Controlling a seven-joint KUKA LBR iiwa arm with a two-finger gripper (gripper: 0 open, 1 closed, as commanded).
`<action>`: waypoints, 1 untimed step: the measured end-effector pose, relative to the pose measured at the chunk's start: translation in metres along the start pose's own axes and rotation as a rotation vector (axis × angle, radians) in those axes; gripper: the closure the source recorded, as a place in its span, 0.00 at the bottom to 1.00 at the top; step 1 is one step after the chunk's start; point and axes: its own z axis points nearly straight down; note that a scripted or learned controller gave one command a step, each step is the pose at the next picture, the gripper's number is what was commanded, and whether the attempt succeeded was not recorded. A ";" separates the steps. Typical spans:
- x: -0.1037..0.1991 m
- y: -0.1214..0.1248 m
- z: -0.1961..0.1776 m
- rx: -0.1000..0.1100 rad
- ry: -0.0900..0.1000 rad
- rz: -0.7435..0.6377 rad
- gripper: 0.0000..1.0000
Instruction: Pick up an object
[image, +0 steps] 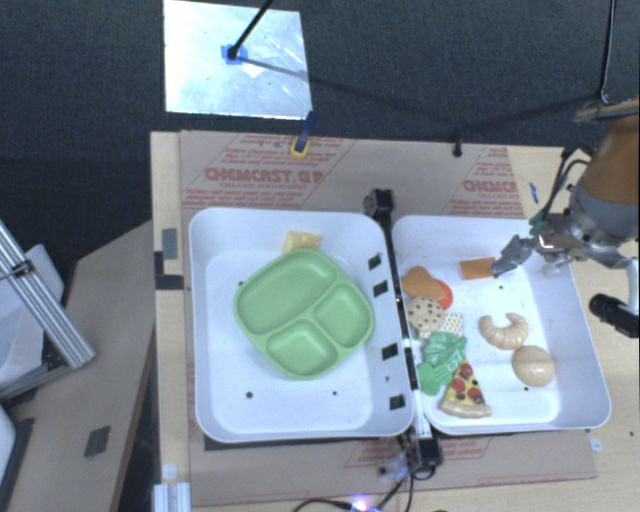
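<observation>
Two white bins sit side by side on the bench; the left bin (215, 400) bears a green divided plate (303, 313). Over the right bin (585, 385), the gripper (518, 252) hangs beside an orange block (478, 267), gripping nothing visible. Whether it is spread or closed cannot be told. Croissant (503, 330), bread roll (533, 365), pizza slice (463, 392) lie nearby.
</observation>
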 end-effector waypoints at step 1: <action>0.008 0.000 0.060 0.001 0.001 -0.001 0.00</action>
